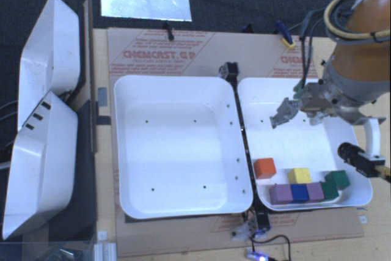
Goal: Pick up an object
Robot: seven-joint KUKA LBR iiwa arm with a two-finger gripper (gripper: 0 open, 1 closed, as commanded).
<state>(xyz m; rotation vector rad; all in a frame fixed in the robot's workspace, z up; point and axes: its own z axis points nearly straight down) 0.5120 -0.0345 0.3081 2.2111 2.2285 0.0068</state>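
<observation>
Along the near edge of the right bin (360, 195) lay the blocks: an orange cube (264, 167), a yellow cube (299, 175), a blue cube (299, 192) set between purple blocks (281, 194), and green blocks (335, 183) at the far right. Above that bin's middle hung the pincer (282, 114), apart from the blocks; whether it was wide or narrow I could not tell. Beside it on the worktop (201, 46) sat the left bin (177, 147).

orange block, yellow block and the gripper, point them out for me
orange block (264, 167), camera view, middle of its top face
yellow block (299, 176), camera view, middle of its top face
gripper (280, 117), camera view, between its fingertips over the right bin
</observation>
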